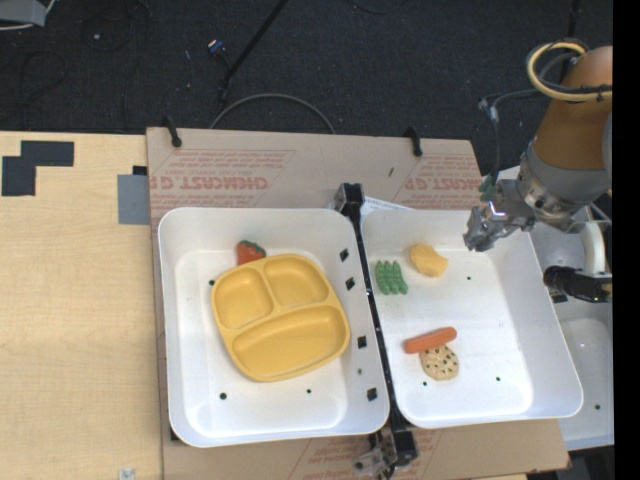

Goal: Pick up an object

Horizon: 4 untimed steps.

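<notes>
Four food items in rt bin (540,368), one yellow tray (280,313) left; pincer (482,236) state unclear.

Robotics lab: arm (570,138), white bins (190,268), loose cables (270,108).

Right bin (540,368): yellow lump (429,260) and green pea pods (390,277) toward the rear; orange carrot (430,341) touching speckled cookie (439,363) nearer the front.

Bright, even overhead light; soft shadows, sharp focus, dark background.
</notes>
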### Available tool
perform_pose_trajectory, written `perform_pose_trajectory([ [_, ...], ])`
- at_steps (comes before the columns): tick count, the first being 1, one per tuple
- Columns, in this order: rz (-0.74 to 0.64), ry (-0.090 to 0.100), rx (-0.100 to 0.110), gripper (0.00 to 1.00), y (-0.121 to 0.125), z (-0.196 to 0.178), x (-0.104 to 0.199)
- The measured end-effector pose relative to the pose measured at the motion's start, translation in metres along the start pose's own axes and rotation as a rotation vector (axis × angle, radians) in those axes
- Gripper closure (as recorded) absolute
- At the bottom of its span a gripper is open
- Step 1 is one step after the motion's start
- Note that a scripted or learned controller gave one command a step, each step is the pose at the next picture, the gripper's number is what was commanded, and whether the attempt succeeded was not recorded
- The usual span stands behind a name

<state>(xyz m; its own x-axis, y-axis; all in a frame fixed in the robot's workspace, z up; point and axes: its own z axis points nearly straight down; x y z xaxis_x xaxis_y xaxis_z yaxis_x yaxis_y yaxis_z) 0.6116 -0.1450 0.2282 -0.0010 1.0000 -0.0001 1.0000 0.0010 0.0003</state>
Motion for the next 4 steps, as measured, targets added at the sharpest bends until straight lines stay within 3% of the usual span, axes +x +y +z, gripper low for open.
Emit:
perform_pose_trajectory([
  [3, -0.004, 0.002, 0.006, 1.0, -0.016, 0.013, 0.161],
  [4, -0.005, 0.001, 0.003, 1.0, -0.008, 0.018, 0.22],
])
